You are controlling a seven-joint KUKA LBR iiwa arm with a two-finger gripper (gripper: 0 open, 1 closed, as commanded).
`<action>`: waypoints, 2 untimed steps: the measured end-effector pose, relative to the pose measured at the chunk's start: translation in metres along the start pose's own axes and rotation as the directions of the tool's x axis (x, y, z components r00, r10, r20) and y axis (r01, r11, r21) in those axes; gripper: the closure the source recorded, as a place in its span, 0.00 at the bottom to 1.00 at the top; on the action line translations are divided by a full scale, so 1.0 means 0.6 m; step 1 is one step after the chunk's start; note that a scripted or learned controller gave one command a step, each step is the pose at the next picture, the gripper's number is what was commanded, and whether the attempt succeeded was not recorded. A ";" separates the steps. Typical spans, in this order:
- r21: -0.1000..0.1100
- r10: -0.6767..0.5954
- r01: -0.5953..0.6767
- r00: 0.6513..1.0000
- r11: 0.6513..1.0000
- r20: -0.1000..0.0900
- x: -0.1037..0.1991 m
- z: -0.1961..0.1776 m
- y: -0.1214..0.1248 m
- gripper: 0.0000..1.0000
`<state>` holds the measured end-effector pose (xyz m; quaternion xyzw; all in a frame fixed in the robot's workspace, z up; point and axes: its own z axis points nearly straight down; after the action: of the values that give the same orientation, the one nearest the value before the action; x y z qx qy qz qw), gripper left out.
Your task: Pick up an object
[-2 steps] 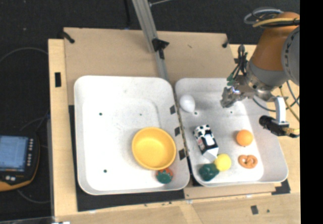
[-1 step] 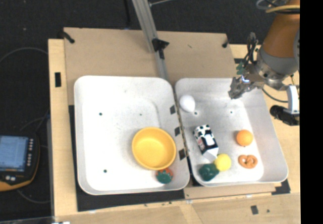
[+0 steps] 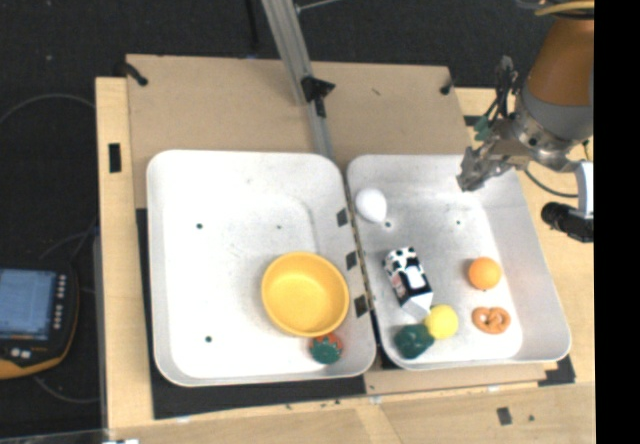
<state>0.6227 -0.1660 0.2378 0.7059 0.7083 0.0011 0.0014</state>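
My gripper (image 3: 472,178) hangs over the back right corner of the right bin (image 3: 520,232), fingers pointing down, with nothing visible between them. The right bin holds a white egg-shaped object (image 3: 371,204) near its left wall, a black-and-white carton (image 3: 406,277) in the middle, an orange ball (image 3: 484,273), a pretzel-like orange piece (image 3: 491,320), a yellow ball (image 3: 442,322) and a dark green object (image 3: 411,340). In the left bin (image 3: 200,232) lies a yellow bowl (image 3: 305,293) with a small green and red object (image 3: 326,349) at its front.
A grey metal pole (image 3: 290,32) slants across the bench from the back down to the gap between the bins. A handheld controller (image 3: 35,317) lies off the bench at the left. The arm's grey and orange wrist (image 3: 560,82) stands at the right.
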 end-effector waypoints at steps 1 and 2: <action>0.002 -0.003 0.003 1.000 1.000 -0.002 0.077 -0.015 0.001 1.00; 0.003 -0.001 0.001 1.000 1.000 -0.002 0.157 -0.028 -0.005 1.00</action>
<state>0.6192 -0.0720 0.2546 0.7056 0.7086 0.0008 -0.0005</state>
